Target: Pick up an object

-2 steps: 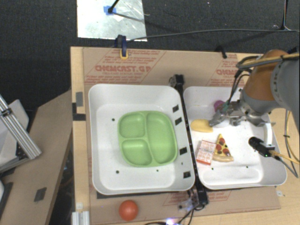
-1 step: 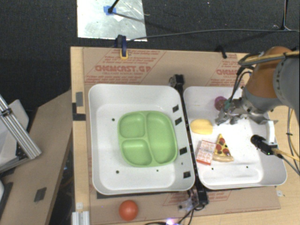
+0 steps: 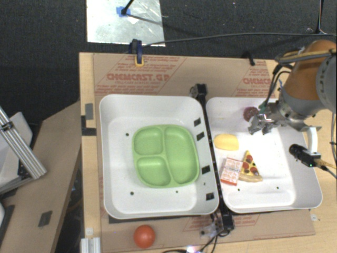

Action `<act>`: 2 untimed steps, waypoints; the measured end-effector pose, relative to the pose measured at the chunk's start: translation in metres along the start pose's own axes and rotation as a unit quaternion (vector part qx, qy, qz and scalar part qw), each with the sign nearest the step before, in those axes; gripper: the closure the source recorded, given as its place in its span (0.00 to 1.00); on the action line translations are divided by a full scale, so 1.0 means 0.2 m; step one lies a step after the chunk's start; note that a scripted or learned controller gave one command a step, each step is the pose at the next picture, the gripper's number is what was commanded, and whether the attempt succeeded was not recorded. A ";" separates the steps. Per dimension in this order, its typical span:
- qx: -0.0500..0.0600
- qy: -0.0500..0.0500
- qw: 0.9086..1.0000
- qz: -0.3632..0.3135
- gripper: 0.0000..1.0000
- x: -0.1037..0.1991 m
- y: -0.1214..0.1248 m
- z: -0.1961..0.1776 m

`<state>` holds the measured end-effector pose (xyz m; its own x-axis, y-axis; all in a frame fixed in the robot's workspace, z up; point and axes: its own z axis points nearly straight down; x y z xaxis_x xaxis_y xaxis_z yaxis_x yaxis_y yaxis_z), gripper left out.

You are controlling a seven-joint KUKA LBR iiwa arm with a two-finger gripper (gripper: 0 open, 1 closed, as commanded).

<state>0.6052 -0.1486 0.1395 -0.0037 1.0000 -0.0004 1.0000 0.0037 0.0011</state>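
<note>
The gripper hangs over the upper part of the right bin, with the grey and orange arm behind it at the frame's right side. Whether it is released or clenched cannot be told from this angle, and nothing can be seen held in it. Just beside it, toward the bin's far edge, sits a small dark red object, partly hidden by the tool. Below and to the left of the gripper lies a yellow piece. Further down, near the bin's middle, a toy pizza slice lies touching a small red and white packet. Well to the left of the tool, the left bin holds a green divided tray with three compartments. An orange-red ball rests on the bench outside the bins, far down-left.
</note>
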 end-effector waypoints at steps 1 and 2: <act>-0.003 0.000 1.000 -0.001 1.00 0.01 -0.01 -0.32; -0.004 -0.001 1.000 -0.001 1.00 0.03 0.04 -0.62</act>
<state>0.6122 -0.1430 0.2635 -0.0065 1.0000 -0.0018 0.9999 0.0065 0.0092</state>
